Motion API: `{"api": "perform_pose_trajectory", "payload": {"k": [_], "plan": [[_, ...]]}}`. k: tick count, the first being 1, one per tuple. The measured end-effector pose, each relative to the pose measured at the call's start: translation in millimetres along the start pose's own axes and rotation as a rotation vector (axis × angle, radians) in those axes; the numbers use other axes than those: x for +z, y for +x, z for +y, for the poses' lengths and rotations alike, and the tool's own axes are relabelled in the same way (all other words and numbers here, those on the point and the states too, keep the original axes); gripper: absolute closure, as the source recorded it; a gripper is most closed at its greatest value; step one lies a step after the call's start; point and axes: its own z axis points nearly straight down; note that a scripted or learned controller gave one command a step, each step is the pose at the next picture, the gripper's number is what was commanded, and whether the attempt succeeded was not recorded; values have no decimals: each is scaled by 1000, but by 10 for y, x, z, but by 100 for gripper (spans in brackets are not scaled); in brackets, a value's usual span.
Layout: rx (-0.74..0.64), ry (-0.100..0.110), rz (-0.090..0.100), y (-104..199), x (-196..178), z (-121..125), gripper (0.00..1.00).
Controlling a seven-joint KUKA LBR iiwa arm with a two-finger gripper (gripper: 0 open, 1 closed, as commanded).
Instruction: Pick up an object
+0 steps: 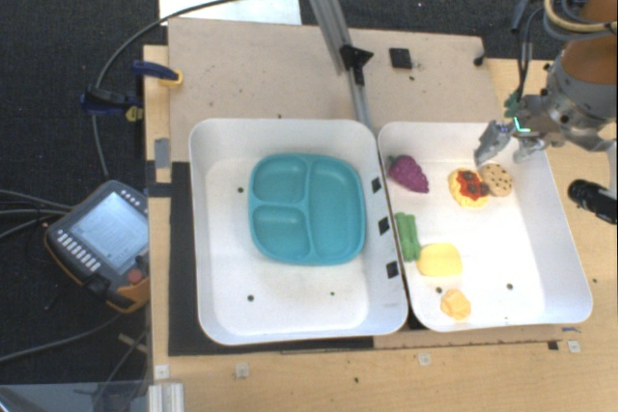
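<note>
Camera view: gripper (502, 146) over right bin's (560, 246) far side, beside cookie (496, 178) and pizza slice (470, 187); finger opening unclear.

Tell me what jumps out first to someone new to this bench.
The teal divided plate lying alone in the left bin. Then the cluster of toy foods in the right bin, and the gripper hanging just above the cookie near that bin's far edge.

Teal divided tray (307, 209) sitting in white left bin (217, 304), right bin (541, 294) showing purple grapes (408, 174), red-topped pizza slice (470, 188), tan choc-chip cookie (496, 178), green veg (407, 236), yellow block (438, 260), orange piece (455, 304).
</note>
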Motion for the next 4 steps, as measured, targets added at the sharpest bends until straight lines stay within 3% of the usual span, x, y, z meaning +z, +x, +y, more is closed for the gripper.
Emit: {"api": "perform_pose_trajectory", "payload": {"k": [1,2,4], "plan": [[0,-3,0,0,-12,7,0],[3,0,-1,-28,415,-34,0],[4,2,0,-98,1653,-49,0]]}}
